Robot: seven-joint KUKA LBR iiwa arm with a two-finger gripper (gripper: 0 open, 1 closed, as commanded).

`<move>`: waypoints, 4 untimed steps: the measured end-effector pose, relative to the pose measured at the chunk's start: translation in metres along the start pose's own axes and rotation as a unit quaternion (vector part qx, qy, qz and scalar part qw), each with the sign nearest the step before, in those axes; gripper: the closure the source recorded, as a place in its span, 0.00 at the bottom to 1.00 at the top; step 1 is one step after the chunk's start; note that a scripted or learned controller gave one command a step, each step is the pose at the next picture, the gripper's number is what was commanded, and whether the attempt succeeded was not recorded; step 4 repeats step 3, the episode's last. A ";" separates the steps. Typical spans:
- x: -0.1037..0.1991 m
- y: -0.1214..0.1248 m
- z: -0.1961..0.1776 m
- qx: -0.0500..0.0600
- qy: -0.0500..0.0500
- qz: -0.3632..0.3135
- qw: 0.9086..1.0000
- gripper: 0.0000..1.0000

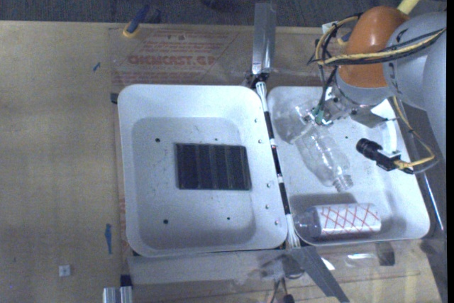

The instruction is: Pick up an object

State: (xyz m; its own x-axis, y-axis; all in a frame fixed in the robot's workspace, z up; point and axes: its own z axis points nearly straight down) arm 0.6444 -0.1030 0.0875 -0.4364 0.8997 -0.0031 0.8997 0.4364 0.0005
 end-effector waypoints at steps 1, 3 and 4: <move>0.007 -0.050 -0.002 -0.004 -0.001 -0.018 1.000 0.00; 0.030 0.025 -0.098 -0.001 0.000 0.018 1.000 1.00; 0.030 0.025 -0.098 -0.001 0.000 0.018 1.000 1.00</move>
